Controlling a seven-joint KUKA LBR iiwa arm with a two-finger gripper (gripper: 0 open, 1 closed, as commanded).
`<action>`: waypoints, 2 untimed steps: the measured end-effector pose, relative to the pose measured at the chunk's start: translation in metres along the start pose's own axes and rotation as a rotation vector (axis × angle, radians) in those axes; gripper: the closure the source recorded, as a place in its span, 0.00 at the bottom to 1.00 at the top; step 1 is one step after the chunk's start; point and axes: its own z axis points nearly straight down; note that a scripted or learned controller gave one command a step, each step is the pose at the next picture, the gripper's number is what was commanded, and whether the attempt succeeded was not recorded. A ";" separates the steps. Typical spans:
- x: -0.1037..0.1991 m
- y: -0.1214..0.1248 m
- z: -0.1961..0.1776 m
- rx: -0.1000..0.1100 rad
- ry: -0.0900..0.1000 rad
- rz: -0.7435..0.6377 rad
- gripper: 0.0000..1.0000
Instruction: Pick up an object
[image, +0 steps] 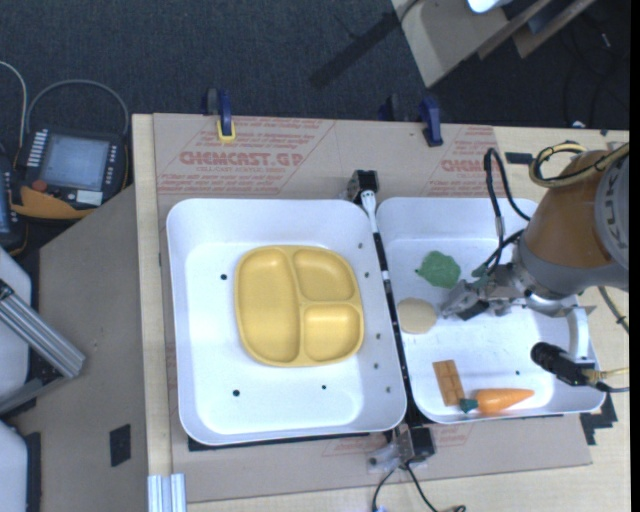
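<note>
Camera view: carrot (503, 400) lies approx. left-right, tip right; tool (462, 303) open/shut can't tell.

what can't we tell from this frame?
- Two-finger gripper: too small and dark, over the right white bin; finger state unreadable.
- Grey arm with orange band: cut off by the right edge.
- Flat green piece and pale round lump: too blurred to identify.
</note>
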 end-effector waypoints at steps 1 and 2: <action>-0.004 -0.006 -0.004 0.015 -0.006 0.004 1.00; -0.008 -0.003 -0.048 0.010 -0.008 0.003 1.00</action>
